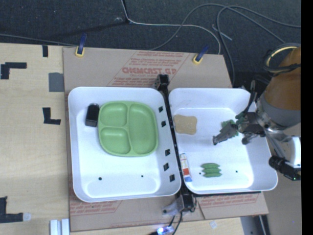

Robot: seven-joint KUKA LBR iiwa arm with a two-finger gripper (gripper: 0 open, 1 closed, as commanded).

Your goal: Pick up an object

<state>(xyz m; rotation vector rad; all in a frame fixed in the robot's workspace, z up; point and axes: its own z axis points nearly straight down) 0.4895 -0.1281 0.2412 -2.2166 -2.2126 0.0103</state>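
My gripper hangs over the middle of the right bin, reaching in from the right. Its two dark fingers stand apart, open, with bare bin floor between them. A small green object lies right by the upper side of the left finger; whether they touch is unclear. A tan flat slice lies to the gripper's left. A green pea pod rests below it near the front wall. A thin red and white tube lies along the bin's left wall.
The left bin holds a green divided plate with a small black object beside its left rim. The bins meet at a black divider. Cables run across the dark area behind the bench.
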